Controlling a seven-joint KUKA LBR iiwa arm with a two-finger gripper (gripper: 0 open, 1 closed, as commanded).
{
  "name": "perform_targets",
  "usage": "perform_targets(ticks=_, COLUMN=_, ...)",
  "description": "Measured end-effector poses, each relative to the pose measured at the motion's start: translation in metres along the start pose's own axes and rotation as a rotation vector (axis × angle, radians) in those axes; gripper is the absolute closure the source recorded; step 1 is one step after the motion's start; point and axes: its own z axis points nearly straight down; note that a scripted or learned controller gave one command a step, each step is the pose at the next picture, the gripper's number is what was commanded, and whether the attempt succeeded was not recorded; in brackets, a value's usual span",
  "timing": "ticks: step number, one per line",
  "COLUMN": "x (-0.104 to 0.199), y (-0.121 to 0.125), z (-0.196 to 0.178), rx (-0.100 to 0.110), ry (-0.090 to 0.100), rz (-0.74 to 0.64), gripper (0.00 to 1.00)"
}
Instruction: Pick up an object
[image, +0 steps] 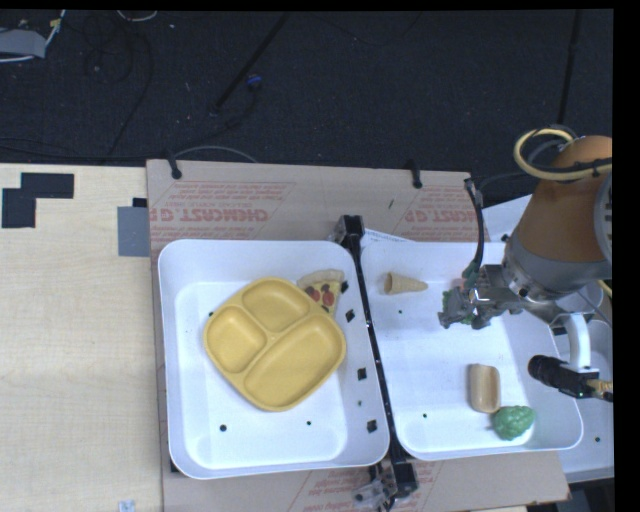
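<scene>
The right bin (430, 440) holds three small objects: a tan cone (404, 285) at its far side, a beige bread-like roll (484, 387) near the front, and a green leafy lump (514, 422) at the front right corner. My gripper (462, 308) hangs over the right bin's middle right, between the cone and the roll, touching neither. Nothing shows between its fingers. The arm reaches in from the right, its orange band (575, 205) above the wrist.
The left bin (190, 440) bears a yellow divided plate (276, 342) with a pizza slice (322, 288) at its far edge. A black divider clip (362, 330) runs between the bins. Cardboard lies under both bins.
</scene>
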Motion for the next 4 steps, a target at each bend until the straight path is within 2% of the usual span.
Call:
perform_targets(ticks=1, x=-0.001, y=0.000, z=-0.029, rx=0.003, ry=0.000, rz=0.000, gripper=1.00)
perform_targets(ticks=4, x=0.158, y=-0.020, z=-0.004, rx=0.008, ry=0.002, rz=-0.003, gripper=1.00)
